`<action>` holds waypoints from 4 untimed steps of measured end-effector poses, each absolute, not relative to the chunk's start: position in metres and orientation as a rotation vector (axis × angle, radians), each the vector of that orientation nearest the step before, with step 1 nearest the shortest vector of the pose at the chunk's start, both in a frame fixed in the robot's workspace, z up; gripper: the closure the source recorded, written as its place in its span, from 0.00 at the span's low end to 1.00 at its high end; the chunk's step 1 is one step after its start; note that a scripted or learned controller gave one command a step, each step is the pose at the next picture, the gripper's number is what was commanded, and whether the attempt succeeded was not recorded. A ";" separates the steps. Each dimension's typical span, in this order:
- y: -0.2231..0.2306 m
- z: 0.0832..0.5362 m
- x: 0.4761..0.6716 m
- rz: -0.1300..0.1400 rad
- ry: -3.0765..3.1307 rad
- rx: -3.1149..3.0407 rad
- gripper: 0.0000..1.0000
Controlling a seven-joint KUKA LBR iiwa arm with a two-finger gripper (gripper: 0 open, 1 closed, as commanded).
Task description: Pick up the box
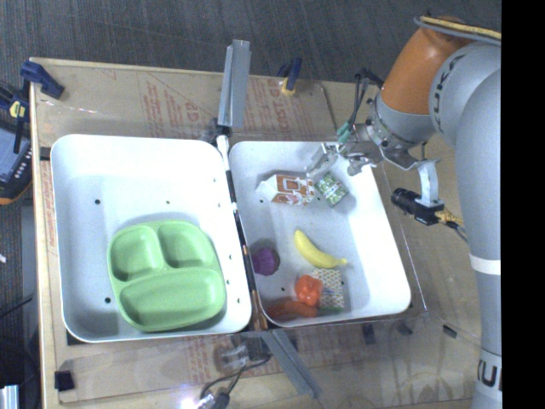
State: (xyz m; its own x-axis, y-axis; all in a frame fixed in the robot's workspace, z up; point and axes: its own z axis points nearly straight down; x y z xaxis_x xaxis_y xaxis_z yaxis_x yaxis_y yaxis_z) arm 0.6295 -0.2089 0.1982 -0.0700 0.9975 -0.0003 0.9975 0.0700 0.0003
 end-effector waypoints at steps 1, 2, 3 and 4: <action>-0.129 0.120 0.631 0.000 2.221 2.222 0.00; -0.118 0.105 0.653 0.011 2.241 2.172 0.00; -0.117 0.119 0.655 0.019 2.244 2.166 1.00; -0.117 0.118 0.655 0.017 2.245 2.166 0.00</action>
